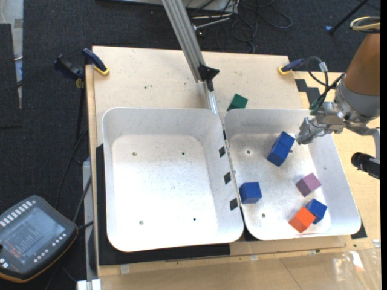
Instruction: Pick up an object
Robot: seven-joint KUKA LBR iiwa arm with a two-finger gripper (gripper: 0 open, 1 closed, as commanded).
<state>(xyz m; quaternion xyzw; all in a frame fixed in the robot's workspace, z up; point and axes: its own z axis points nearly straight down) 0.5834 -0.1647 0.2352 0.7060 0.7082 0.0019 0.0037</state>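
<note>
We find the hand low over the right bin, near that bin's far right side, with the arm entering from the right. Its state cannot be told at this slant. The nearest candidate is a blue block, tilted up on an edge, lying just beside the hand toward the bin's centre; whether the two touch cannot be settled from this view. Its longer side runs roughly from the far edge toward the near edge, leaning left. In our judgement the coming move turns on this small offset: the hand must shift a little toward the divider between the bins and come down squarely over the block. Open floor lies around the block on its left and near sides. A second blue cube sits against the divider; a purple cube, an orange cube and a small blue cube cluster toward the near right corner, the last two touching. A green block rests on the surface beyond the bins. The left bin offers free room.
</note>
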